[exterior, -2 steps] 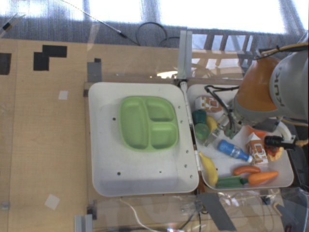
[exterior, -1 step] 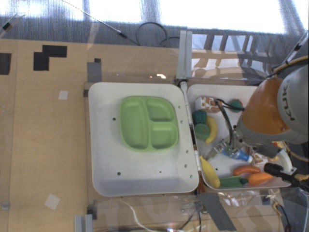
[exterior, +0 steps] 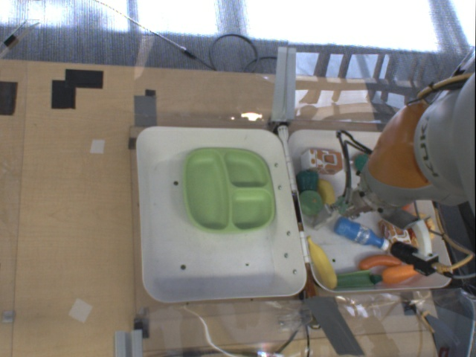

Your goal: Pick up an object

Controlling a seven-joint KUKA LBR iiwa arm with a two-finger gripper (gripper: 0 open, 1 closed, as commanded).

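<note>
Lying flat in the left bin, a green divided plate sits a little above the bin's middle, its three compartments bare. Black patches mark the wooden desk at the far left. Across the divider, the right bin is crowded: a small white and orange box near its top, a dark teal cup just beside a yellow-green ball, a blue bottle lying tilted at the middle, a yellow banana along the lower left wall, and an orange carrot near the bottom edge. The grey and orange arm leans over this bin from the right. Its claw hangs low just above the blue bottle; whether it is spread or pressed together I cannot tell.
</note>
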